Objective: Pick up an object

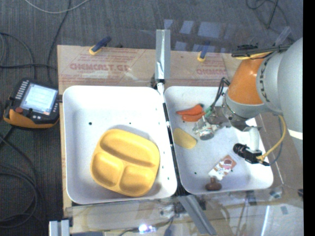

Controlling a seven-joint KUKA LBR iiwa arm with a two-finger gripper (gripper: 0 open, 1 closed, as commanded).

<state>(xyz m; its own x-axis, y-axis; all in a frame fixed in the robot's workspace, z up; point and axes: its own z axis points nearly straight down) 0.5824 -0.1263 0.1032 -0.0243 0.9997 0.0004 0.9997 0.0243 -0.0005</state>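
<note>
here, gripper [205, 128] low in the right bin [256, 183], finger state impossible to tell. orange carrot-like piece [191, 112] just beside it, toward the left; pale yellow disc [185, 138] near, below-left.

Faint red lettering on the board [106, 67] — unreadable.

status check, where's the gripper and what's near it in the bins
Gripper low in the right bin, beside the orange carrot-shaped toy. Pale yellow piece just below-left. Yellow divided tray in the left bin.
</note>
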